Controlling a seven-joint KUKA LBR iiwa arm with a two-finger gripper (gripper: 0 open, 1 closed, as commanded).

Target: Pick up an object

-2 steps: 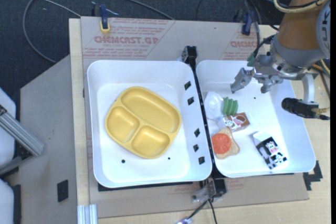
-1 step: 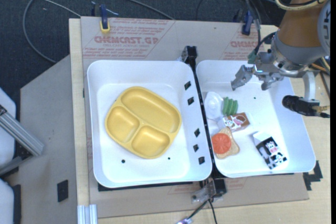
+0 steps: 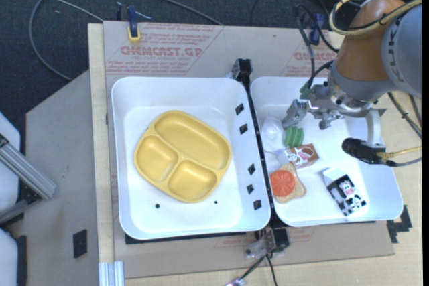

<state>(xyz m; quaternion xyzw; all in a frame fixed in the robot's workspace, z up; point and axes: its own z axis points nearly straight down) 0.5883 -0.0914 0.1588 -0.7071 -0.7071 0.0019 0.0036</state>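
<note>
My gripper [image 3: 310,117] hangs over the back of the right bin [image 3: 382,207], open with nothing between its fingers. Its left finger [image 3: 293,116] is just above a small green object [image 3: 293,137]. In front of that lie a small brown and red packet [image 3: 305,155] and a toy sandwich with a tomato slice [image 3: 285,185]. A clear pale object [image 3: 271,131] rests by the bin's left wall. A black and white item [image 3: 346,193] lies at the front right.
The left bin [image 3: 127,144] holds a yellow divided plate [image 3: 182,155]. A black divider with clips [image 3: 247,137] runs between the bins. A black cable plug [image 3: 360,149] hangs from the arm over the right bin. Cables trail behind the bench.
</note>
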